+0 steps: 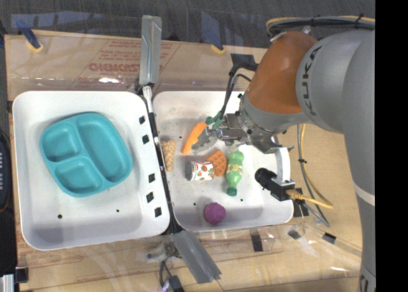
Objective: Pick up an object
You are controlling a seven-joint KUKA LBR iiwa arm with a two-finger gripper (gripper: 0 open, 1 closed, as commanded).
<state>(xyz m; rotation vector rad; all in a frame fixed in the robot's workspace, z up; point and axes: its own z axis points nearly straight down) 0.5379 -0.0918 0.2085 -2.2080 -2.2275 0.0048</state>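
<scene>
I count two white bins on the table: the left bin (25,220) holds one teal divided plate (86,153). The right bin (185,220) holds six small things: one orange carrot (193,138), one waffle piece (217,162), one green bottle (234,171), one small printed can (202,171), one purple ball (215,213) and one tan cone (169,154) by the divider. My hand (213,128) sits low beside the carrot's top end; I cannot tell how far it is spread or whether it touches anything.
</scene>
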